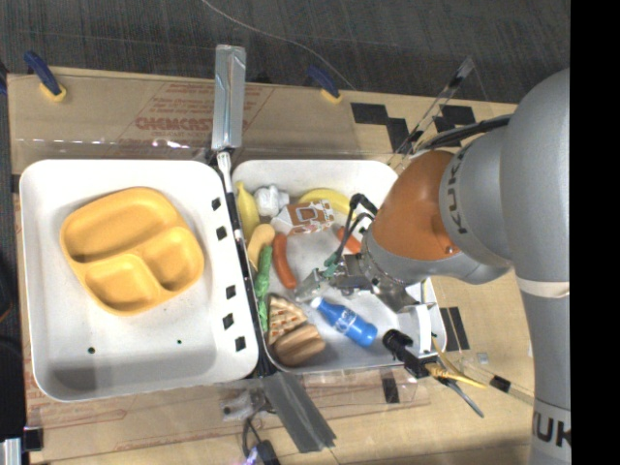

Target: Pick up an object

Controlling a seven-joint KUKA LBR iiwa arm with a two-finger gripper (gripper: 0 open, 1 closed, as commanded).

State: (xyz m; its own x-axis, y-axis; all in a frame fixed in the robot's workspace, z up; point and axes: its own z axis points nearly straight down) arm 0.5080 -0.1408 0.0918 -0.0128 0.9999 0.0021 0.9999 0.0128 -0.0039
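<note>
- Task thing, as judged: no object is specified; the small blue plastic bottle with a white cap (pixel 347 323) lies closest to the gripper (pixel 325 279) and is taken as the likely candidate
- Location: the bottle lies on its side on the floor of the right-hand shallow white bin (pixel 320 169), below and to the right of the orange-red toy sausage (pixel 284 260), cap end pointing towards the sausage
- Gripper: it hangs low over the bin, just right of the sausage and just above the bottle's cap end; whether it is open or closed cannot be told, and nothing is seen held in it
- Handling, judged: the bottle looks light, rigid and smooth-sided, so it may roll or slip out; take hold across the middle of the barrel, square to its long axis, not at the narrow cap
- Right bin contents: a yellow toy banana (pixel 245 206) above-left of the sausage; a white crumpled piece (pixel 269 200) above it; a yellow item with a brown and orange label (pixel 315 211) above-right
- Also in the right bin: a green pod-shaped toy (pixel 263 284) just left of the sausage; a brown ridged bread-like piece (pixel 286 323) below it, near the bottle's cap
- Crowding: the bottle's barrel has bare floor around it, which favours a clean approach
- Left bin: the left-hand shallow white bin (pixel 116 352) holds one yellow plastic tray with compartments (pixel 131 248), well left of the sausage
</note>
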